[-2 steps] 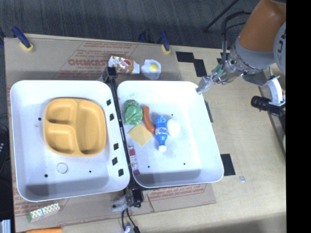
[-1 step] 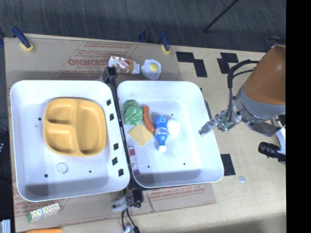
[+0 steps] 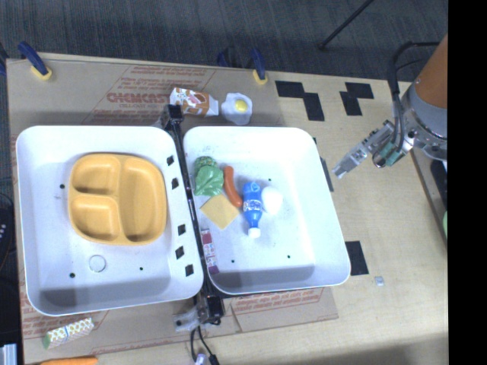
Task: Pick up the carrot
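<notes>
While arm hangs over bare tabletop (image 3: 380, 226), right of both bins: my fingers (image 3: 358, 156) — cannot tell open or closed, nothing seen between them. Carrot (image 3: 232, 186) — right bin (image 3: 316, 204), left half, lying lengthwise; green vegetable (image 3: 205, 175) touching on its left, blue bottle (image 3: 252, 207) just beside on right, yellow block (image 3: 221, 211) at lower end. Advice, my judgement: descend straight above carrot middle, fingers spanning narrow width, slipping between crowding neighbours.

A tan table (image 3: 380, 226) with black square marks (image 3: 298, 91) sits on a dark grey carpet floor (image 3: 152, 10), with blue clamps (image 3: 34, 59) at its far edge.
</notes>
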`<move>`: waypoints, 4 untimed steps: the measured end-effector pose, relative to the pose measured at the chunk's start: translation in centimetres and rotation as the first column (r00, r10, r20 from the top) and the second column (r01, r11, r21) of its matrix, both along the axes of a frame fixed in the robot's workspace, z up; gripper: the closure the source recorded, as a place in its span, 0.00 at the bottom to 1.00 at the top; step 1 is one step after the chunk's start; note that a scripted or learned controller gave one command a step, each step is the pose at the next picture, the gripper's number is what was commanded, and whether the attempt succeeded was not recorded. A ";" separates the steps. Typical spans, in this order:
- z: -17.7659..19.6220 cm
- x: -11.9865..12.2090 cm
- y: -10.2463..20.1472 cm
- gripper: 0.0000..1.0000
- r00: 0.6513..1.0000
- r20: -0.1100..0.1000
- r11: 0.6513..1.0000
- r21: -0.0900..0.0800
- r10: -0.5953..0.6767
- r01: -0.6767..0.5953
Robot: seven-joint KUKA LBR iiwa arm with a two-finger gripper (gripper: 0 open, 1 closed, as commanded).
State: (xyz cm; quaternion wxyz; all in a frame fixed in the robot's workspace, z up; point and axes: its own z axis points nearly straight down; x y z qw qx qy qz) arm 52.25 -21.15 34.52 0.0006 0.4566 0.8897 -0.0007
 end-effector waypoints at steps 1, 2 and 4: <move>-5.5 -2.7 0.0 1.00 0.999 -0.002 0.999 0.001 0.050 -0.050; 1.7 -0.1 0.0 1.00 0.974 0.000 0.974 0.000 0.225 -0.225; 0.5 -2.9 0.0 1.00 0.875 0.000 0.875 -0.001 0.484 -0.484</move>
